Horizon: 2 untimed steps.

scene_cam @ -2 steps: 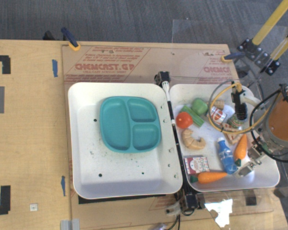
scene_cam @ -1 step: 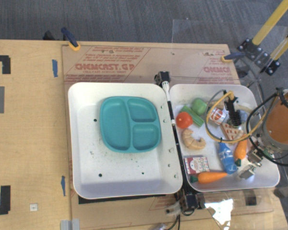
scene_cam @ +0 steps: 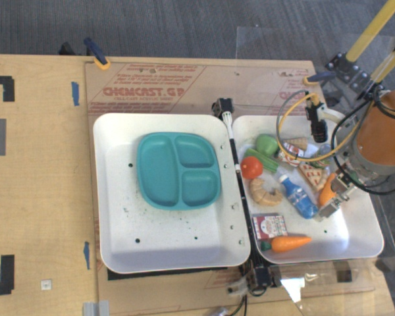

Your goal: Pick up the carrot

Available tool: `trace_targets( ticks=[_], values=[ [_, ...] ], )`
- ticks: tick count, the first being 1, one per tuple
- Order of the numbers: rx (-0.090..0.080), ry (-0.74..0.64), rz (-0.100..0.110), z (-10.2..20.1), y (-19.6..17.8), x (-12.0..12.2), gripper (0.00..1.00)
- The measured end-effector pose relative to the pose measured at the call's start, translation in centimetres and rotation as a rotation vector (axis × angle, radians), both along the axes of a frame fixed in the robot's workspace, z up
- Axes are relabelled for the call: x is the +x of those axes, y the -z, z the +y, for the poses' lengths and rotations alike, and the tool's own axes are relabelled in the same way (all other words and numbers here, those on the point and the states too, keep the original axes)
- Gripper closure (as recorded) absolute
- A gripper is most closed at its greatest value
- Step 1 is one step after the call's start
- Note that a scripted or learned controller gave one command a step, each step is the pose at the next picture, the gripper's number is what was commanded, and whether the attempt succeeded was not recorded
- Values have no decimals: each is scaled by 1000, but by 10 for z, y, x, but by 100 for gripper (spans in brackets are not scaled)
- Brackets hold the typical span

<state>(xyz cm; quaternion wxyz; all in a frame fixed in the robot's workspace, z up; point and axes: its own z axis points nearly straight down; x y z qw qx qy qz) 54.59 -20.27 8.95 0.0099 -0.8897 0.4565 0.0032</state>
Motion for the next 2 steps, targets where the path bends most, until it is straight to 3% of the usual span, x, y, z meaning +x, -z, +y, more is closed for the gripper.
trace_targets(
  ticks=[1, 2],
  values=[
    [-7, -158, -21, -1, 0, -42, 0],
    [2, 185, -14, 0, -1, -25, 0]
  ],
)
